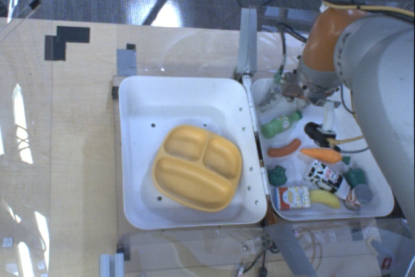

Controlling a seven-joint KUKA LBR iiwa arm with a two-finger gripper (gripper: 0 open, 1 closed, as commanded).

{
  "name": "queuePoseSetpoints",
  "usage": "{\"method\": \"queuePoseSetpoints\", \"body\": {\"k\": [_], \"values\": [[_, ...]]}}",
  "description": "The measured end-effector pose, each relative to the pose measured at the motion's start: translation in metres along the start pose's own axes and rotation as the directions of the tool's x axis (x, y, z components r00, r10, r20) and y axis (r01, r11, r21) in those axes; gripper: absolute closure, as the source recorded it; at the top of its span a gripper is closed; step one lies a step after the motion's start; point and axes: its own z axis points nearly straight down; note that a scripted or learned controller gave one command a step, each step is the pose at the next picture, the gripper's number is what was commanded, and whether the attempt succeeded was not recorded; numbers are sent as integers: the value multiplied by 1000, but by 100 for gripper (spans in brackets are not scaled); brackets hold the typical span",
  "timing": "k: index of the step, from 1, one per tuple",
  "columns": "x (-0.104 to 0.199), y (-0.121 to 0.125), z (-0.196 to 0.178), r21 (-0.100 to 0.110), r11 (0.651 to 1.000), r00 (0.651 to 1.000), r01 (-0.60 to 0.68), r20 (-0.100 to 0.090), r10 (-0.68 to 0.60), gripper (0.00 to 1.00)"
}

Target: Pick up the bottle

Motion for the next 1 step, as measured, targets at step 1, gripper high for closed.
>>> {"method": "queuePoseSetpoints", "body": {"k": [1], "values": [[2, 3, -14, -9, 1000, 1000, 6, -1, -6, 100]]}}
